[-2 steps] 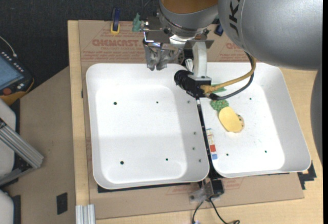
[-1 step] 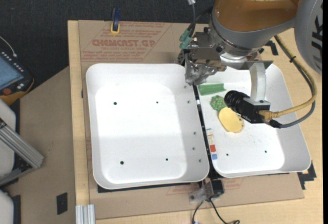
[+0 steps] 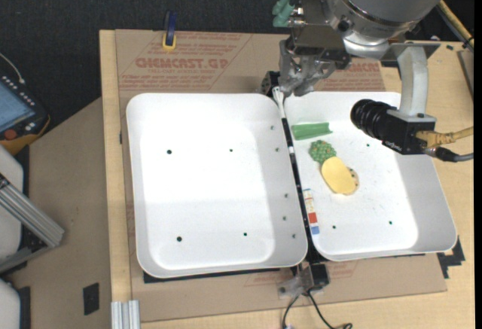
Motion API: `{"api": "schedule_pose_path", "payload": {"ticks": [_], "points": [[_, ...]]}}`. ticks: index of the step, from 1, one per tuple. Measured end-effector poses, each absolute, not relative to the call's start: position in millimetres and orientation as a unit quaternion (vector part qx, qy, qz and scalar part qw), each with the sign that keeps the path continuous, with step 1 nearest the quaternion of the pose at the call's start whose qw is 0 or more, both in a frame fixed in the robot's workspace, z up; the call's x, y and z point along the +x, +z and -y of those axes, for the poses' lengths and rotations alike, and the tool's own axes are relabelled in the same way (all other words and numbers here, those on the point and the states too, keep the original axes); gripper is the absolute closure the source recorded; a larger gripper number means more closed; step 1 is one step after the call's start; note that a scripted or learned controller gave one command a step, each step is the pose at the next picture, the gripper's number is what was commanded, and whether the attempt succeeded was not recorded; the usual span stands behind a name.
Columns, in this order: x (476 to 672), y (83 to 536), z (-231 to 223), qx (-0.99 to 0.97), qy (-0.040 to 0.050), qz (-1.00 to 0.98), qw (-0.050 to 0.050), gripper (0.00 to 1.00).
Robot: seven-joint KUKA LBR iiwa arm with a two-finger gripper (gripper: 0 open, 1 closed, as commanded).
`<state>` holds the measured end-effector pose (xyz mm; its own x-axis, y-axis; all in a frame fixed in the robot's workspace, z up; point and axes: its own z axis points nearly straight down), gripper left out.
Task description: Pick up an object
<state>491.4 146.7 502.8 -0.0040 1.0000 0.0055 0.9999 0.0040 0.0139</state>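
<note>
Yellow piece [image 3: 340,177] lies in the right bin [image 3: 422,222], well below my hand [image 3: 290,86], beside a green ball [image 3: 322,148]. I cannot tell the hand's state. Approach step, I judge; next calls for travelling down over the piece.

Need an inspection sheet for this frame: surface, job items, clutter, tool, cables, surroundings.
Surface: two white bins side by side on a cardboard sheet; left bin bare apart from small dark dots.
Job's things: in the right bin, a green strip, a green bumpy piece and a yellow piece touching it.
Clutter: a small white item with red and blue marks by the divider.
Tool: at the right bin's far left corner; finger state unclear.
Cables: one at the front edge; one to the black camera.
Surroundings: blue-yellow clamp, dark floor.
</note>
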Motion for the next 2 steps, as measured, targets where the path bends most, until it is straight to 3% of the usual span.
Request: {"api": "schedule_pose_path", "payload": {"ticks": [1,2], "points": [[491.8,495.4,-145.7,0.707,0.0000,-0.707,0.000,0.00],[492.3,506.2,-146.3,0.707,0.0015,-0.708,0.001,1.00]]}}
